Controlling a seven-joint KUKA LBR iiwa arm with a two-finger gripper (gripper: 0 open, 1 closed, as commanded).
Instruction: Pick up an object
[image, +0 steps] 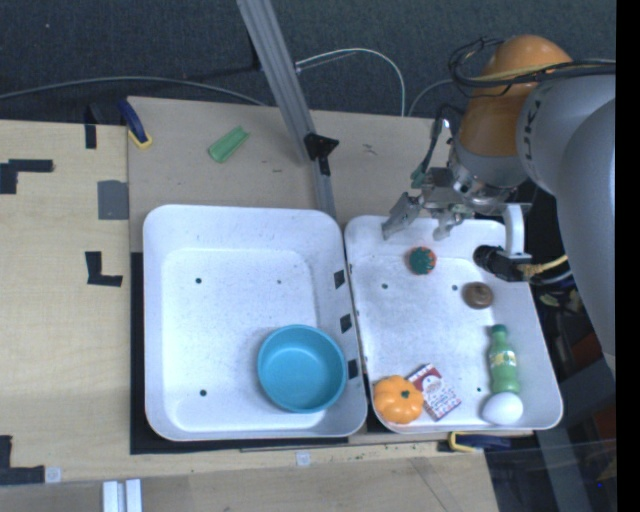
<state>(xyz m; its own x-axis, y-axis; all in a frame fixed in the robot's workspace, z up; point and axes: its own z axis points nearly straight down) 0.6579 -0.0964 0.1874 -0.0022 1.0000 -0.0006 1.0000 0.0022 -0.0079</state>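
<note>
White plastic makes up both shallow bins on the desk (60, 300): the left bin (180, 225) holds a blue bowl (301, 367) near its front right corner, and the right bin (400, 330) carries the loose objects. The gripper (425, 222) hangs over the far edge of the right bin, its fingers (398, 216) spread apart with nothing between them. Just below and in front of it lies a small teal and red ball (421, 261), apart from the fingers. A brown rounded piece (478, 295) sits nearer the bin's right wall. Farther forward, a green bottle (503, 362) lies with a white egg-like object (502, 408) just at its lower end. An orange pumpkin-shaped toy (399, 399) rests in the front left corner of that bin, touching a red and white packet (434, 391) beside it. Beyond the bins, a green block (228, 144) lies on the desk, and a grey pole (285, 85) slants across it. The arm (560, 130) enters from the right, grey with an orange band.
</note>
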